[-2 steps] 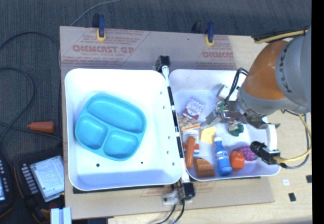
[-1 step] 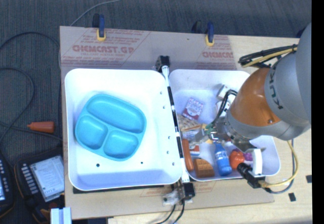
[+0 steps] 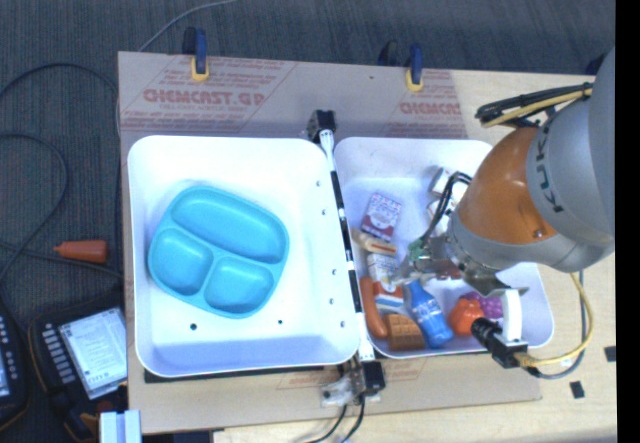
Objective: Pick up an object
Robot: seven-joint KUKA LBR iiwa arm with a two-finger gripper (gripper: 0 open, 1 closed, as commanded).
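The arm (image 3: 540, 196) is reaching down into the right bin (image 3: 535, 326), its gripper (image 3: 425, 261) hanging over the clutter (image 3: 420, 316) there. Nothing is visibly lifting yet; grip state cannot be told. Picking remains outstanding.

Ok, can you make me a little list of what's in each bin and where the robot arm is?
left bin: blue tray with three sections
right bin: small toys in a pile, among them a blue bottle, an orange toy, a packet
arm: reaching in from the right, over the right bin
gripper: down among the toys; fingers too hidden to judge
outside bins: orange thing on the floor
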